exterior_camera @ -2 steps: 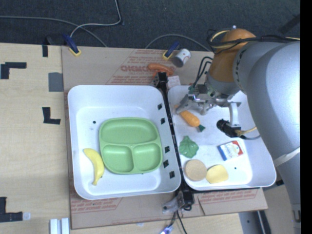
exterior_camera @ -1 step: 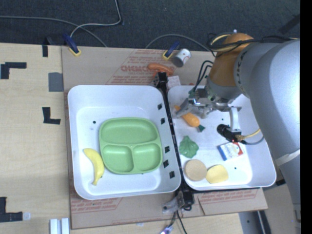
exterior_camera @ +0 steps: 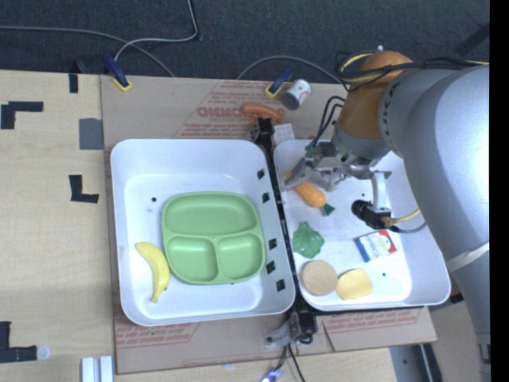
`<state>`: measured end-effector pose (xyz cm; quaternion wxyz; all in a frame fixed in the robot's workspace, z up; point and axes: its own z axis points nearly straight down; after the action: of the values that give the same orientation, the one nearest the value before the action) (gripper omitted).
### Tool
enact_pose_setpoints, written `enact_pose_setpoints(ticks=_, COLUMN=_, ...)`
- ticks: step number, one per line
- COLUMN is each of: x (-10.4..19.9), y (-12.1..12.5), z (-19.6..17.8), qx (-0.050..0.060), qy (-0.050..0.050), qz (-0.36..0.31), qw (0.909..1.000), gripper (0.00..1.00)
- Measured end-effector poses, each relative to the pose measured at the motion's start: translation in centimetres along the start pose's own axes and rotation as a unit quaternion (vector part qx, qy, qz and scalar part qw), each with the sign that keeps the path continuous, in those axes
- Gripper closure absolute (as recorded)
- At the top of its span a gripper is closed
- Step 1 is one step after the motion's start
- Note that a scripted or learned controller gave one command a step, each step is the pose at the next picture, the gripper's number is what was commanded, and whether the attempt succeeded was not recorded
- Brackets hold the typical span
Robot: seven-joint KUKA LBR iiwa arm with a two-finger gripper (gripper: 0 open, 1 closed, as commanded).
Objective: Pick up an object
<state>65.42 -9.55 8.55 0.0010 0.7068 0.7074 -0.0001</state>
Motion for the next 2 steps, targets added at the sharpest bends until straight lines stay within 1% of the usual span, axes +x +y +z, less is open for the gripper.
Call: enact_pose_setpoints(ticks=2, x=-0.04, y=-1.11, z=-0.03, qx=-0.001, qy=0.0, qz=0.0, qw=1.0, gripper=0.0)
